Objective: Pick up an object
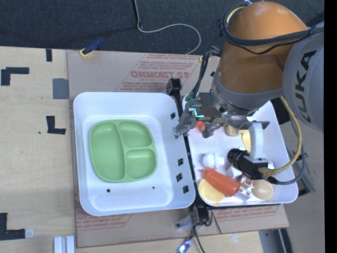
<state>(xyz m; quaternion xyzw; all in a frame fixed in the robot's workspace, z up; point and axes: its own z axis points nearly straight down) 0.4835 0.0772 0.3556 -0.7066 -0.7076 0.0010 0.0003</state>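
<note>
Objects such as an orange carrot (221, 181) lie unlifted in the right bin (281, 136) beneath the gripper (202, 123), whose jaws' state cannot be told.

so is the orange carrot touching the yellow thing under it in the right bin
Touching. The camera view shows the carrot lying across the top of the yellow piece in the right bin, overlapping it with no gap between them.

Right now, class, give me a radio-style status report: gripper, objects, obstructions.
Gripper low over right bin's near-left edge, grip state unclear. Orange carrot-like toy and yellow pieces lie loose. Green divided plate sits in left bin.
</note>
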